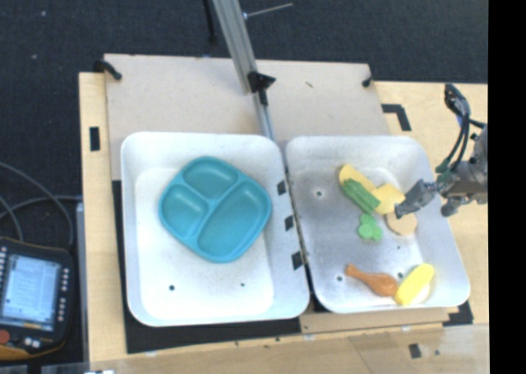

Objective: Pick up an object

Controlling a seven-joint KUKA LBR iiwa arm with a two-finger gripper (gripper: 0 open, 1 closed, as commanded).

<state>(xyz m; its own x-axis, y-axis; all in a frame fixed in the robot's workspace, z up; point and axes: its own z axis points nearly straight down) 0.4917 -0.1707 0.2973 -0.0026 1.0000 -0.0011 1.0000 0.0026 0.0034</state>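
- Gripper (417,197) sits at the right bin's (329,282) right edge, beside a tan disc (403,223); whether it is wide or narrow, I cannot tell.
- Advised: descend squarely over one isolated item, clear of the wall.
- Likely target, the yellow and green toy (366,190), lies just left: elongated, overlapping pieces.

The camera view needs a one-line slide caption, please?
Gripper at the right bin's edge beside toy food; blue plate in the left bin.
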